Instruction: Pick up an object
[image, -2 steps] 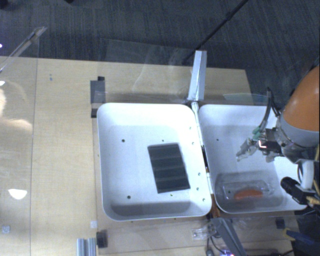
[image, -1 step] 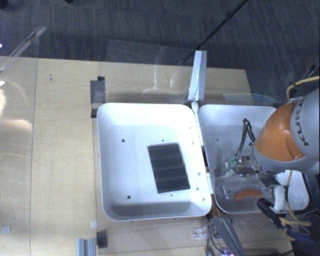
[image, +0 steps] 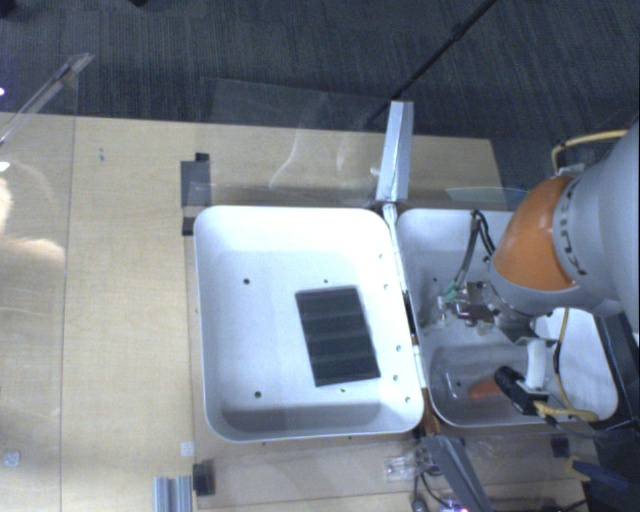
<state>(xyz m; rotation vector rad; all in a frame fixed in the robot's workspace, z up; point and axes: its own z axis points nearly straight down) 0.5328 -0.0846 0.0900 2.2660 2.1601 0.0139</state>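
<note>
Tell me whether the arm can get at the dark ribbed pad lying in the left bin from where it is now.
Probably yes. The dark ribbed pad lies flat and alone in the left bin, uncovered, while the arm hangs over the right bin.

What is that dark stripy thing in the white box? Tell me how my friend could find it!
Look at the two white bins side by side and pick the left bin, away from the robot arm. Lying flat near its middle is a dark ridged rectangle, turned slightly askew. It is the one big black shape against the white floor.
</note>
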